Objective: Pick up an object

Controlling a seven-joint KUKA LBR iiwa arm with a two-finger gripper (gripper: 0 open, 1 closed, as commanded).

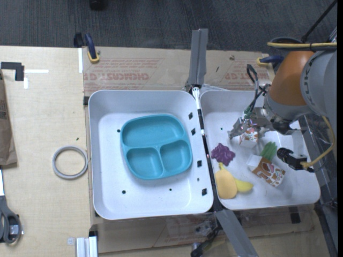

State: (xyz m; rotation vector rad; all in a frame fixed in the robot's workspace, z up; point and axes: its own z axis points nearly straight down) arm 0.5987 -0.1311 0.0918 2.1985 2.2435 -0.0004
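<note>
— Where are the things it could pick?

— All in the right bin. A small white carton with red print lies near the bin's middle, right under the tool. Toward the front lie a purple grape cluster, a yellow pear-shaped toy touching a banana-like piece, and a printed packet with a green item just behind it.

— And the tool itself?

— It comes down from the grey arm with its orange band and sits over the carton, touching or nearly so. Its metal parts blur into the carton, so I cannot tell whether it is apart or closed, or whether anything is clamped.

— What's around that?

— The left bin carries a blue three-compartment tray. Both bins rest on a pale wooden desk, with brown cardboard under their back edges. On the desk to the left lies a grey ring; scissors are cut off at the lower left edge. Beyond the desk is dark carpeted floor.

— Anything hard to read?

— The arm covers the right bin's back right corner, and cables cross its right side. The carton's print is too small to make out.
</note>
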